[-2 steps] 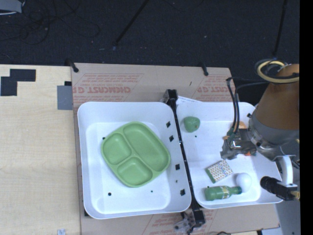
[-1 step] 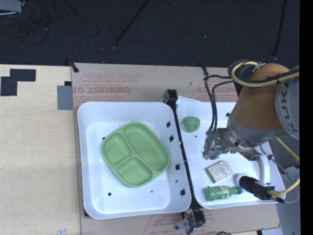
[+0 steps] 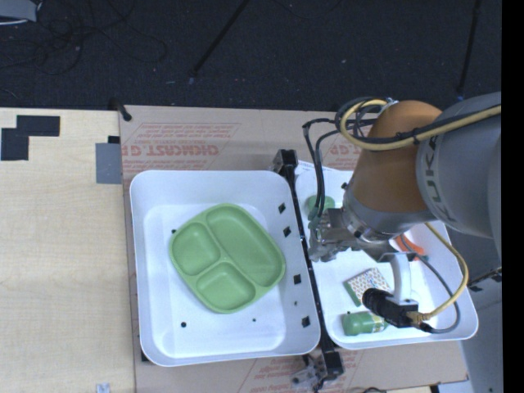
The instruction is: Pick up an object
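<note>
Hand (image 3: 326, 240) low in right bin (image 3: 458, 322) near its left wall — grip state can't tell; green plate (image 3: 226, 256) in left bin (image 3: 155, 211).

grey arm (image 3: 467, 162), orange band (image 3: 393, 166), yellow-black cables (image 3: 360, 125)

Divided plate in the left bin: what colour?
Light green, plain, seen clearly in the camera view: divided plate.

A grey KUKA iiwa arm (image 3: 463, 166) is seen reaching in from the right, its orange band (image 3: 391, 158) bulging above the wrist. Yellow and black cables (image 3: 360, 125) are looped over the band. The wrist is pointed steeply downward. The gripper (image 3: 326, 234) is largely hidden beneath it, apparently low and close to the surface below.
</note>
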